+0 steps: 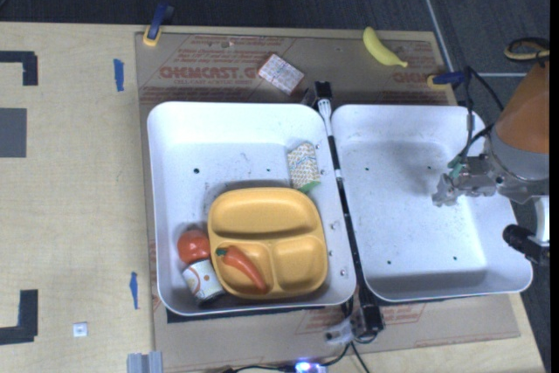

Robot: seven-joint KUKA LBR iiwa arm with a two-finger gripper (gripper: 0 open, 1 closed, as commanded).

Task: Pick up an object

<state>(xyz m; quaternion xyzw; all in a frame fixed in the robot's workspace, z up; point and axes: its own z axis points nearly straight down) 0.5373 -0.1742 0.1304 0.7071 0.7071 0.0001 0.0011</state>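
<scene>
The left bin (175, 144) holds a yellow divided plate (266, 227) with an orange-red toy vegetable (241, 266) lying in its front left compartment. Left of the plate sit a red-orange ball (192, 245) and a small white and orange can (202, 279). A patterned pouch (303, 164) leans near the bin's right wall, behind the plate. My gripper (452, 186) hangs over the right side of the right bin (393, 135), far from all these objects, and nothing shows in its grasp.
On the brown board behind the bins lie a yellow banana (383, 48) and a small patterned packet (279, 72). Blue clamps (157, 20) hold the board's corners. A black bar (336, 188) divides the two bins. The arm's orange band (531, 113) stands at the right edge.
</scene>
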